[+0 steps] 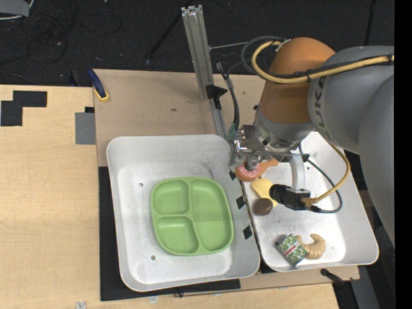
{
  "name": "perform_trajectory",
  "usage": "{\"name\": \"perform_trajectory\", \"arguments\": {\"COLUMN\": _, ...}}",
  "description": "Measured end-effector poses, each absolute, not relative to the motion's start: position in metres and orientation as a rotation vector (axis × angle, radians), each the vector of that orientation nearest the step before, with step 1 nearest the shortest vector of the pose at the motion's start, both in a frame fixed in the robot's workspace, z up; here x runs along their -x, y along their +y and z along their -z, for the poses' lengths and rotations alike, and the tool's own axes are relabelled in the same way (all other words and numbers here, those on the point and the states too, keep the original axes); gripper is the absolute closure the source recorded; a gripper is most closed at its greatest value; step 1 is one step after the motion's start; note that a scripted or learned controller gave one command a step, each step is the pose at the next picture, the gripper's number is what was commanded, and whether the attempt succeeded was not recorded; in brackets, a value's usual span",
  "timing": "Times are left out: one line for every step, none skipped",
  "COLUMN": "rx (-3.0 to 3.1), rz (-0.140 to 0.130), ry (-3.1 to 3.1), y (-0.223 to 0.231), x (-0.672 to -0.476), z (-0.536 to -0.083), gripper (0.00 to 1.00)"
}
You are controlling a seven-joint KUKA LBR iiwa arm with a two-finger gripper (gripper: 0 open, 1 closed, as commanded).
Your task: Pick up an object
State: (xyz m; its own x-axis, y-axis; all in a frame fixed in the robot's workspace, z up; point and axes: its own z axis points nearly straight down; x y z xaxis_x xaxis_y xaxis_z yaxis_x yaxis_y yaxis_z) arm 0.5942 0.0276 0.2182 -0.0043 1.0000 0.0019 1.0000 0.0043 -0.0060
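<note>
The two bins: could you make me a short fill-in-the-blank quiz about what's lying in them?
1. The plate in the left bin is coloured ____.
2. The plate is divided into ____ compartments.
3. The croissant lies in the ____ bin.
4. Beside the croissant lies a small green ____.

Missing words: green; three; right; packet

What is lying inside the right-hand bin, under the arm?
In the right bin: a yellow piece, a brown round item, a pink item, a green packet and a tan croissant-like piece. The arm covers the bin's far end.
</note>
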Motion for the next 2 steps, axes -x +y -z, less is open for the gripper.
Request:
{"name": "perform_trajectory", "arguments": {"rx": 2.213, "rz": -0.001, "ry": -2.225, "y": 0.0786, "x": -0.5947, "z": -0.2206, "gripper": 1.00}}
{"name": "perform_trajectory", "arguments": {"rx": 2.218, "rz": -0.004, "ry": -2.223, "y": 0.0764, "x": -0.5948, "z": -0.2207, "gripper": 0.00}}
